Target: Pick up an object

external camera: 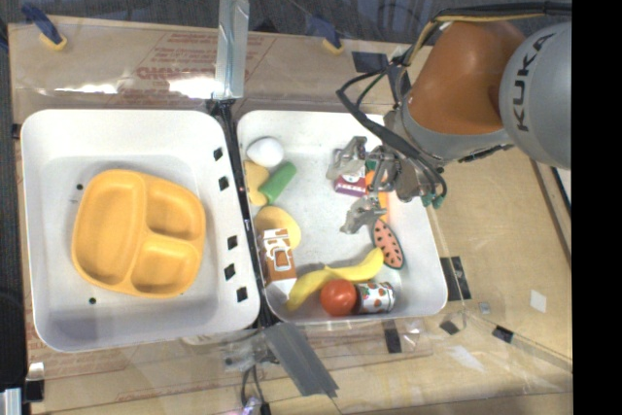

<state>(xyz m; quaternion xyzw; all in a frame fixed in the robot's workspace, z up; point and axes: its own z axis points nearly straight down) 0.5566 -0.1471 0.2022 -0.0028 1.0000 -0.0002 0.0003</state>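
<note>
Grey hand hangs spread and holding nothing above the right bin, near the banana.

Contents by count: two white bins, one yellow divided tray, one white egg, one green cylinder, one banana, one tomato, one small can, one watermelon slice.

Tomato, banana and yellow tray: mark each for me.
Tomato (338, 296): camera view, middle of its red top.
Banana (362, 267): camera view, on its curved right half.
Yellow tray (101, 209): camera view, bare floor of its left compartment.
</note>
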